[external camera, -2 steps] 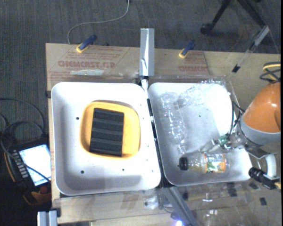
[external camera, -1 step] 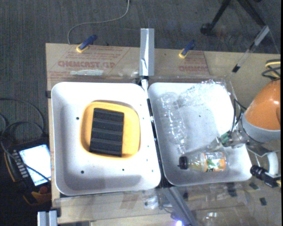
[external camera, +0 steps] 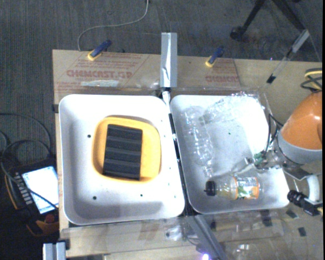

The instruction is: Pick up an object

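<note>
We see one plastic bottle with a dark cap and an orange label lying on its side at the near edge of the right bin, just left of the arm that reaches in over that bin's right rim. Crumpled clear plastic fills the bin's far and middle parts, just above the bottle. We count two bins, and the left bin holds one yellow tray with a black ridged block on it.
</note>
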Motion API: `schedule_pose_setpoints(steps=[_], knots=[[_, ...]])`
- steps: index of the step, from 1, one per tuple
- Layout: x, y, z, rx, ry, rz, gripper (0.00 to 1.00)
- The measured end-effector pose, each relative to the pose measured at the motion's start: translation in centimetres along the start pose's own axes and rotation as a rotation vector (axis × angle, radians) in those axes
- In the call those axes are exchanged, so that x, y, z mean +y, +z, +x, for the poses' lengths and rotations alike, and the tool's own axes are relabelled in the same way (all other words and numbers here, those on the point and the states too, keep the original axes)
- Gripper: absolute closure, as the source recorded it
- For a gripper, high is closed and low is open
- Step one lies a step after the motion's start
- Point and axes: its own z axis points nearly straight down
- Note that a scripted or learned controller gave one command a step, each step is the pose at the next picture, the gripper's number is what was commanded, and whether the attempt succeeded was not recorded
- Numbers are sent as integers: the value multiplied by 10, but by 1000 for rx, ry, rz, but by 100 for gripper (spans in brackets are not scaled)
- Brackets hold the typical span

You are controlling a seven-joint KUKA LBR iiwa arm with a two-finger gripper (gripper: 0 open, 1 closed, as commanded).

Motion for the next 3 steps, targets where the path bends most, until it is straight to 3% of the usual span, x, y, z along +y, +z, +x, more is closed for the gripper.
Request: schedule_pose_setpoints(steps=[1, 2, 3], knots=[[68, 12, 80, -13, -58, 2, 0], [8, 10, 67, -12, -59, 1, 0], [-2, 10, 20, -8, 154, 4, 0]])
